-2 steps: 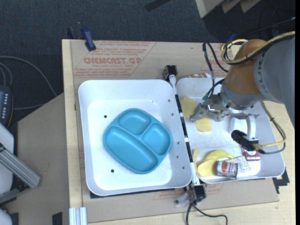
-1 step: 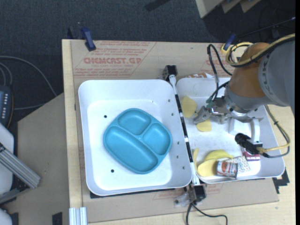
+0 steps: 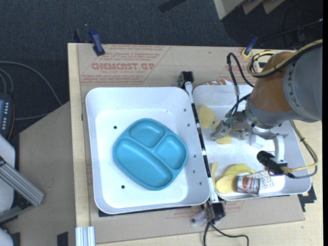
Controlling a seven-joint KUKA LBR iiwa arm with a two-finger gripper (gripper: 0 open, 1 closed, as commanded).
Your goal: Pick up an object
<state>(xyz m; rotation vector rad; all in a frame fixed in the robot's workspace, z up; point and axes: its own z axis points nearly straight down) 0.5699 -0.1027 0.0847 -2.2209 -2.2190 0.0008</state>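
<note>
Fingers (image 3: 224,130) low in the right bin (image 3: 302,188); whether spread or closed cannot be told.

Nothing is seen between them, so the step is judged approach, not lift. A pale yellow piece (image 3: 206,117) lies just beyond the tips toward the left bin (image 3: 97,111), another small yellow piece (image 3: 224,140) just beneath them. A yellow banana-like item (image 3: 233,172) and a small can (image 3: 249,183) lie well nearer the camera. Next move calls for settling on one piece and closing squarely on it.
</note>
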